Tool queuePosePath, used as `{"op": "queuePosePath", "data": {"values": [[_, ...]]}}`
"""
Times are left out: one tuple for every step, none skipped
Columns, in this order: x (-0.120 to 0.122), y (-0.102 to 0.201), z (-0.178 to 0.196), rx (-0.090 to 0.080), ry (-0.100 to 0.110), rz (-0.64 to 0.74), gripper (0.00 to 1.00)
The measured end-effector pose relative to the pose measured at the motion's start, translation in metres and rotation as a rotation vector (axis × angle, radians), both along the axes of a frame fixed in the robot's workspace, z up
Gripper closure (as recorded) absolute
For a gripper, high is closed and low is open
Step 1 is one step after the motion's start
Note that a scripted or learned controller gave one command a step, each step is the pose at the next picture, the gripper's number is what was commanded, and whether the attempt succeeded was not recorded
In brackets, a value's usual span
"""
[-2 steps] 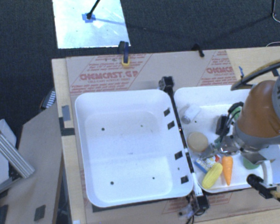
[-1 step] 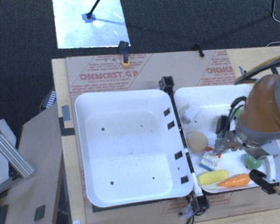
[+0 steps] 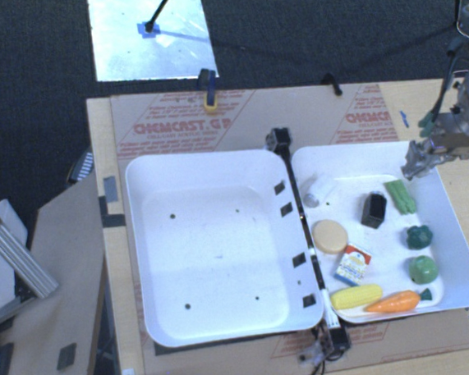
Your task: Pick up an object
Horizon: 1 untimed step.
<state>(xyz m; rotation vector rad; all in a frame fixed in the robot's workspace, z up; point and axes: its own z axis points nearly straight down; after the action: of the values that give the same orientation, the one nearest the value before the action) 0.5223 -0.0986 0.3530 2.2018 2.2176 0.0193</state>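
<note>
Here, in the camera view, two white bins are shown side by side on the tabletop (image 3: 178, 114). The left bin (image 3: 216, 250) is seen beside the right bin (image 3: 461, 272), in which eight objects are counted: one carrot (image 3: 392, 302), one corn cob (image 3: 356, 297), one small carton (image 3: 352, 264), one tan disc (image 3: 331, 236), one black block (image 3: 374, 209), and three green vegetables. The end effector (image 3: 418, 161) is positioned over the right bin's far right rim, near the long green vegetable (image 3: 400, 196); nothing is seen grasped, and its opening cannot be judged.
</note>
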Motion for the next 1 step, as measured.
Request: {"op": "queuePosePath", "data": {"values": [[0.0106,0.0135,0.1129,0.001,0.003,0.0,1.0]]}}
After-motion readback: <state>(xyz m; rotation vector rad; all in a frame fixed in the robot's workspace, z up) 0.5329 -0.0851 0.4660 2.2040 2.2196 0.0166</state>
